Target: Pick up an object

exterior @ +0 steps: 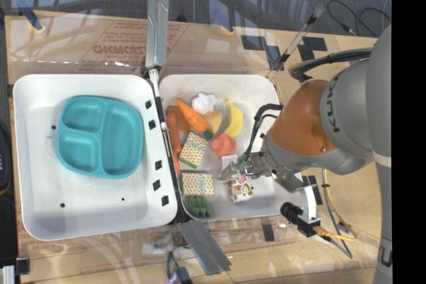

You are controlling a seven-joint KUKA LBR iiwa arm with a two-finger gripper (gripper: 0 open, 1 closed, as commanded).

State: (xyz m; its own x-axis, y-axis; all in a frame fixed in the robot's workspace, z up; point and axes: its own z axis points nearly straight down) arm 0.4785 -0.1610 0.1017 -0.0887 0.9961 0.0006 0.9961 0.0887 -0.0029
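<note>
While the grey arm [346, 116] with its orange band [303, 126] leans in from the right, the gripper [241, 169] sits low over the right bin [266, 86], down among the clutter — and from this angle I cannot tell how it is set or whether it has anything.

Just below the gripper there's a small patterned carton [240, 190], white with red and dark print, lying on the bin floor and touching or very nearly touching the tool; I can't separate the two. A crumpled clear wrapper [216, 157] lies just to its left.

The rest of the right bin is busy. An orange toy carrot [192, 116] lies at a slant near the top, a white lumpy piece [204, 102] just above it, a yellow banana [235, 118] curving beside a pale tan piece [214, 120]. A red toy piece [225, 143] sits in the middle. Along the left wall runs a long reddish-orange sausage shape [174, 136]. Two checkered packets — one [194, 149] tilted, one [198, 183] flatter below it — and a dark green piece [200, 207] at the bottom edge.

Over in the left bin [33, 163], a teal divided plate [101, 136] lies flat, well apart from the action.
</note>
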